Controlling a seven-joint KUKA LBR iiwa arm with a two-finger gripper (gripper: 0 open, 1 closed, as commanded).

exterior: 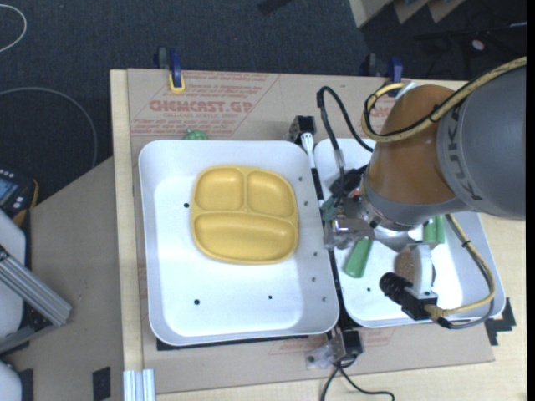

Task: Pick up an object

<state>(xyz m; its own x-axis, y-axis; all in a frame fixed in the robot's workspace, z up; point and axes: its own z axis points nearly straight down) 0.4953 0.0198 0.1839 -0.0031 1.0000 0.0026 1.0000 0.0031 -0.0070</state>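
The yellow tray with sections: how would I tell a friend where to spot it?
Find the left shallow white bin of the two on the bench. The yellow plastic divided plate lies in its upper half, flat and alone. It has three compartments: two small above, one wide below.

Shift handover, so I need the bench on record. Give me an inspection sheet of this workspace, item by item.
Surface: bench with printed lettering; two white bins side by side, left bin and right bin.
Job's things: yellow divided tray in the left bin; green marker in the right bin, under the arm; a second green item and a brown item beside it, partly hidden.
Clutter: small green scrap on the bench behind the left bin.
Gripper: wrist low over the right bin's left edge.
Cables: black and yellow cables loop over the arm; another trails off the front edge.
Surroundings: dark carpet; blue clamp at the bench's back edge.
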